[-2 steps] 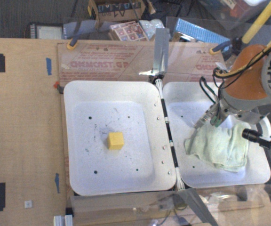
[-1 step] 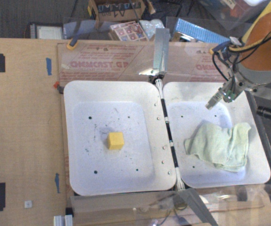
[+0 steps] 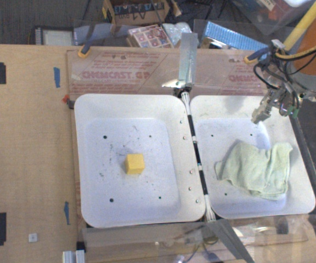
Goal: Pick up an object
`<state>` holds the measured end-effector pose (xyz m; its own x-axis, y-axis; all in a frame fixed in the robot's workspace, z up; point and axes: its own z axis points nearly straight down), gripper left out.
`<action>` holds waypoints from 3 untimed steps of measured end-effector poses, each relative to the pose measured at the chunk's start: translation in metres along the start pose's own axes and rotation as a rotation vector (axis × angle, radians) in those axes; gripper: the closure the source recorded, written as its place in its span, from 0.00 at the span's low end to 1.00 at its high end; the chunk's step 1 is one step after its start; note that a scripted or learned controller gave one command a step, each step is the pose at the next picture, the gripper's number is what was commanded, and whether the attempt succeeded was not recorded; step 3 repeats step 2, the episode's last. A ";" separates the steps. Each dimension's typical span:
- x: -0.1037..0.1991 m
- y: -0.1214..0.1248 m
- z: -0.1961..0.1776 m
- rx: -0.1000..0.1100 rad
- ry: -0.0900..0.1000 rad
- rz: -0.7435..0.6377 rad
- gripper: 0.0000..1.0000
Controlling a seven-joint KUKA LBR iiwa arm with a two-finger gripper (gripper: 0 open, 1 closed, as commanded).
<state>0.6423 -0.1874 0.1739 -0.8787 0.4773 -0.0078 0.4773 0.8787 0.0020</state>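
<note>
Cloth (image 3: 257, 169) sits crumpled in the near half of the right bin (image 3: 224, 207), pale green, bunched toward the right wall. Over in the left bin (image 3: 92, 201) there's a little yellow block (image 3: 135, 164) near the middle, all by itself. Farther back, the gripper (image 3: 260, 115) hangs over the far right part of the right bin, above the cloth and clear of it, nothing in its grasp as far as I can see. Can't tell how wide it's open, too blurry. Beyond the bins is a cardboard sheet (image 3: 119, 73).
</note>
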 end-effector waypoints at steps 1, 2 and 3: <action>-0.009 -0.020 -0.020 0.000 0.000 -0.101 1.00; -0.027 -0.026 0.001 0.000 0.000 -0.214 1.00; -0.027 -0.026 0.001 0.000 0.000 -0.214 1.00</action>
